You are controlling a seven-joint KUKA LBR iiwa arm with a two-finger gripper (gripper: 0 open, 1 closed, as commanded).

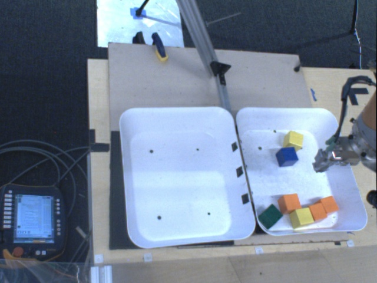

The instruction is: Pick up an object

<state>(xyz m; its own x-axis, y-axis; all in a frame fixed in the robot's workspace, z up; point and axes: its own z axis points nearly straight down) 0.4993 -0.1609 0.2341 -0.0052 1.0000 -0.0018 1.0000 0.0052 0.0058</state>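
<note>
On the tabletop (265, 75), the claw (323, 160) hung over the right bin (344, 128); whether it was clenched I couldn't tell. A blue block (287, 156) lay just left of it, seemingly apart.

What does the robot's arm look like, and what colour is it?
At the right edge of the view, the gripper is a small metal-grey block with shiny bits. Behind it, a touch of orange shows on the arm. A dark cable loops up above it.

Dark carpet (47, 69) (cables (65, 158) trailing)
</note>
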